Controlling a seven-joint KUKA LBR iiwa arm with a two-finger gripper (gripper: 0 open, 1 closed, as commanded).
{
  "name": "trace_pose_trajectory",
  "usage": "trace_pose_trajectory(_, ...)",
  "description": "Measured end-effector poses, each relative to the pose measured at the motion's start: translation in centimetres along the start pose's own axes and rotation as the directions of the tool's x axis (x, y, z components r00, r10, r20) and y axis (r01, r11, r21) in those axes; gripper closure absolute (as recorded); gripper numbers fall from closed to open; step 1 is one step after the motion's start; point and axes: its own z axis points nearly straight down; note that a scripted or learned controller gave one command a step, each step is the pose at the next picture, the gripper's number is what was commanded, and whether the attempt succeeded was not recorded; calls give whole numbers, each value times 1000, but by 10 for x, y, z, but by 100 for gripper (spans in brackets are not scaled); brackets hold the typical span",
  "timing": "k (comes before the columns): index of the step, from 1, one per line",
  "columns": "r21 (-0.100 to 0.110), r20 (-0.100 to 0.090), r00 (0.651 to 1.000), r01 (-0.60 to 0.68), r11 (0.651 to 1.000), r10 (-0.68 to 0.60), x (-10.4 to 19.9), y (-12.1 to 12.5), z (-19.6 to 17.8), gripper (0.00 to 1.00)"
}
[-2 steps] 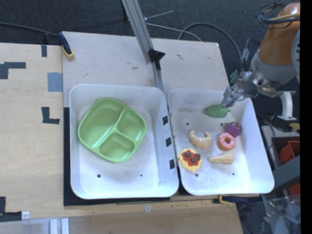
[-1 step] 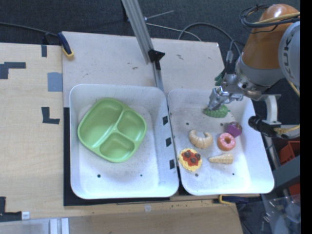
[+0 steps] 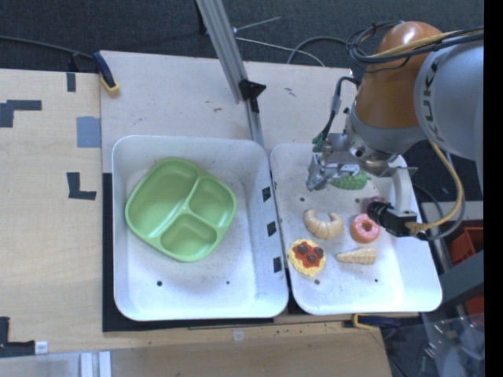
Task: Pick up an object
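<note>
In the right-hand shallow white bin (image 3: 416, 289) on my counter (image 3: 47, 210) there's a little spread of toy food. A tan croissant-shaped pastry (image 3: 323, 224) sits near the middle, lying with its long axis roughly left-right and the two tips curling up toward the far side. Just to its right is a pink-frosted ring doughnut (image 3: 365, 228), lying flat. Below that, a pale yellow wedge-like piece (image 3: 357, 256) lies left-right, narrow end pointing left. Left of the wedge there's a small round yellow tart with red topping (image 3: 306, 257), close to the bin's left wall. Up by the far end, a green leafy-looking item (image 3: 351, 181) lies mostly left-right, partly tucked under the wrist hardware, so I can't make out its full shape.

The grey arm with the orange band (image 3: 401, 69) comes in from the right and bends down over the far part of that bin, wrist pointing steeply down. The pincer (image 3: 317, 179) is low, just left of the green item and above the croissant. From this angle I honestly can't tell how far open it is or whether it has hold of anything.

The left white bin (image 3: 130, 289) holds a light green divided plastic plate (image 3: 181, 208), three compartments, sitting a bit tilted.
</note>
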Motion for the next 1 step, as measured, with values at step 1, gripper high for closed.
trace_pose_trajectory(1,0,0,1000,-1,1000,1,47,-14,13,100)
